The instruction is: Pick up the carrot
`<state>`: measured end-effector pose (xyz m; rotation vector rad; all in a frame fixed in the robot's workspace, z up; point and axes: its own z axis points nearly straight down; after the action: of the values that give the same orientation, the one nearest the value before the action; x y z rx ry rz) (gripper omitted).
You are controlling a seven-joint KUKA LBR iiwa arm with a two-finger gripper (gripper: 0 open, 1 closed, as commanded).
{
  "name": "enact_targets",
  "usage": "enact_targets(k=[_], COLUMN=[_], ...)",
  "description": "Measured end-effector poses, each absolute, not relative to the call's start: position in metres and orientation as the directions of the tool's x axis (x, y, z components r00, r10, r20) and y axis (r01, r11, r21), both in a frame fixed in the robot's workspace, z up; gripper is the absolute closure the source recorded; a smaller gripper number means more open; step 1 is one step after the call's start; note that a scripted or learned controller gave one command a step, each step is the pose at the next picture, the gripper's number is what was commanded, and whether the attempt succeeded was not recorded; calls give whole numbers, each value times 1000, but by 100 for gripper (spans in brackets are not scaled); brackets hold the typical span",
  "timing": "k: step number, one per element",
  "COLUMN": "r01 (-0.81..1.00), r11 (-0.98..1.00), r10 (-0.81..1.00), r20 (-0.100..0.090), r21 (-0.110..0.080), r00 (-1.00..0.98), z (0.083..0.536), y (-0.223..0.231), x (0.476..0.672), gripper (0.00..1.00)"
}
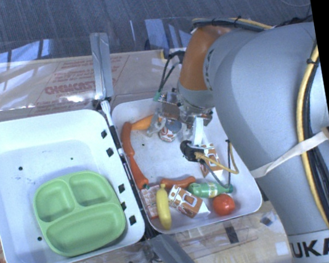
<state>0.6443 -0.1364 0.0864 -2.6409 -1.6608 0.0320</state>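
The carrot point(142, 124) is a short bright orange piece lying in the far left corner of the right bin point(241, 174), pointing towards the gripper. My gripper point(169, 115) hangs low over the far part of that bin, just right of the carrot's end and close to it. A small orange and white can point(167, 134) sits directly beneath the gripper's tip. The view does not show the carrot held.
A long red-orange curved piece point(133, 159) lies along the right bin's left wall. At its near end lie a banana point(163, 208), a printed can point(187, 200), a green bottle point(209, 189) and a red tomato point(225, 205). The left bin point(6, 154) holds a green divided plate point(78, 212).
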Motion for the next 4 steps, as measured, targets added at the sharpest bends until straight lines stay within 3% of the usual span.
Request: enact_targets(k=[1,2,3,4], r01=[945,948,952,953], r11=[-326,-318,-305,-304], r10=[945,948,952,953], r20=[-7,-4,0,0], r21=[-16,-18,-2,-2], r00=[326,318,305,304], z=[89,99,171,171], y=[-96,-93,-179,-178], x=[653,654,619,619], gripper=[0,100,100,0])
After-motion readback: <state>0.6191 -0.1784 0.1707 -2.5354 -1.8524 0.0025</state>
